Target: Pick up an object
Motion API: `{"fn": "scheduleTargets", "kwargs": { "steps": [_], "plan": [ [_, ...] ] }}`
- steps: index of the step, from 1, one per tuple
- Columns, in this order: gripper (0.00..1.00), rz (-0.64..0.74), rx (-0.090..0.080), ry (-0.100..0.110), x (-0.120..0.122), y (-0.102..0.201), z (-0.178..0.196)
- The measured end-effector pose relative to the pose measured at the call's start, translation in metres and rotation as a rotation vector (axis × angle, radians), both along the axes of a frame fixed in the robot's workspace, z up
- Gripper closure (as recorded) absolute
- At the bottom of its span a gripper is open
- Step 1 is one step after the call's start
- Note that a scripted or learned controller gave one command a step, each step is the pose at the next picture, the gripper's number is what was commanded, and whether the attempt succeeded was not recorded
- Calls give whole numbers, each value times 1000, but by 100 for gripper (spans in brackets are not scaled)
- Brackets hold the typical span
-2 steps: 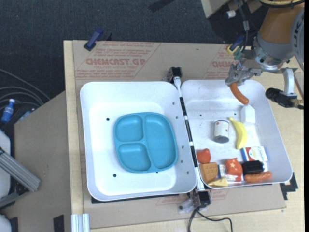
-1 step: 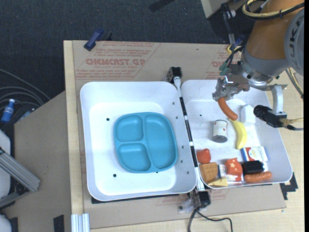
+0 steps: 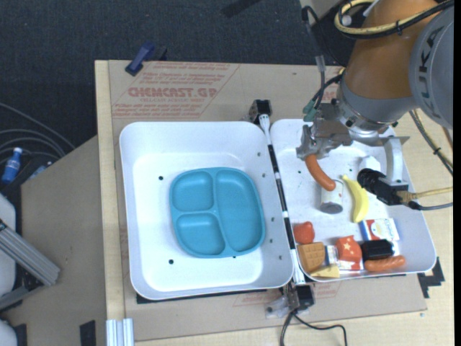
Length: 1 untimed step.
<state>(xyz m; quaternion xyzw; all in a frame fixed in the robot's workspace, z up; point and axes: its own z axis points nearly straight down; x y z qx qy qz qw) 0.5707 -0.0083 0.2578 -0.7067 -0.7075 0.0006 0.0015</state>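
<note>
2 shallow white bins sit side by side on a tan board. The left bin (image 3: 144, 215) holds 1 item: a teal plate (image 3: 216, 212) with 3 compartments, rounded corners, smooth matte plastic, lying flat near the bin's middle.

The right bin (image 3: 425, 244) holds the small play-food pieces. An orange-red sausage (image 3: 320, 173) lies at the bin's 11 o'clock, slanted, directly below the gripper (image 3: 315, 144). Whether the gripper is released or clenched I cannot tell (its tip is masked by the wrist body), and nothing is seen between its fingers, so the sausage reads as lying free on the bin floor. A yellow banana (image 3: 358, 199), curved and glossy, lies just beside the sausage toward 3 o'clock. A small grey disc (image 3: 330, 207) sits just below the sausage. A red tomato-like piece (image 3: 304, 232) lies at 8 o'clock near the divider. Along the 6 o'clock edge: a tan bread slice (image 3: 312, 256), a red block (image 3: 348, 249), a black piece (image 3: 377, 249), a white carton (image 3: 382, 229) and a second sausage (image 3: 385, 264), all close-packed.

The board (image 3: 180, 89) carries red printed lettering at 12 o'clock. A blue clip (image 3: 140, 59) lies at its far left corner. Dark carpet (image 3: 65, 20) surrounds the bench. Cables (image 3: 29, 139) trail at 9 o'clock.
</note>
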Motion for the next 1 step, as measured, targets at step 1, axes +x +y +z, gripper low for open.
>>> {"fn": "scheduleTargets", "kwargs": {
  "steps": [1],
  "plan": [
    [100,0,0,1,-54,58,9]
  ]
}}
